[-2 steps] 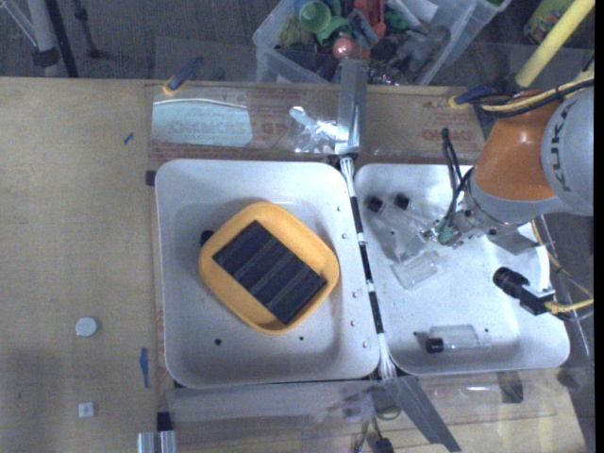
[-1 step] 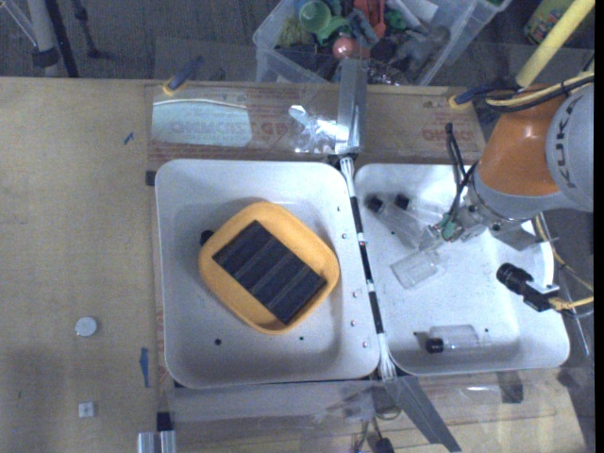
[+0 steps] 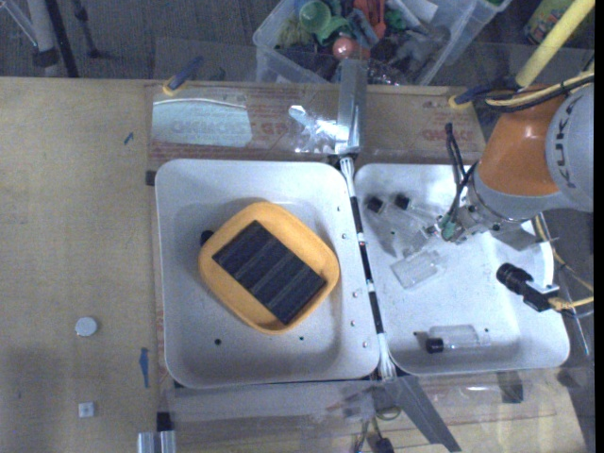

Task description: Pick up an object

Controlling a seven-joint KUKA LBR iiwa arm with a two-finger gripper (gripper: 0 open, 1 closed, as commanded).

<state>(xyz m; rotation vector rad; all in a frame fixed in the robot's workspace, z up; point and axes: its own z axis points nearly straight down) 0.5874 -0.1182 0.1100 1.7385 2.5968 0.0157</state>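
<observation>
Camera view: two white bins on the counter (image 3: 75, 206). Left bin (image 3: 179, 253): one yellow tray (image 3: 269, 267). Right bin (image 3: 528, 347): four clear vials, one (image 3: 453, 338) near front. Claw (image 3: 451, 226) low inside; grip state unclear.

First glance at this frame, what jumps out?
The yellow tray with a dark ribbed inset, lying askew in the left bin. Next, the grey arm with its orange band, reaching from the right over the right bin, where small clear vials with black caps lie scattered.
</observation>
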